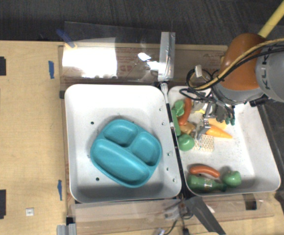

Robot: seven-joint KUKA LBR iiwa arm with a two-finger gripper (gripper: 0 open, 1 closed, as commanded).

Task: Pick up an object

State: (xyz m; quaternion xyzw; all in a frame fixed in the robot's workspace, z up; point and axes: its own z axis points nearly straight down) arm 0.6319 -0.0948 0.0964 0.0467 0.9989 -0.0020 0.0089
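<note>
We have our claw [204, 124] low in the right bin [259, 175], over its upper left corner; whether it is open or closed we cannot tell. The orange carrot-shaped toy [219, 131] lies just beside it toward the arm, long axis running across the bin, tip pointing right. We judge it the nearest pick, needing only a slight shift rightward.

Teal divided plate [127, 152] in left bin [78, 106]; arm [259, 67] over right bin [259, 151].
</note>
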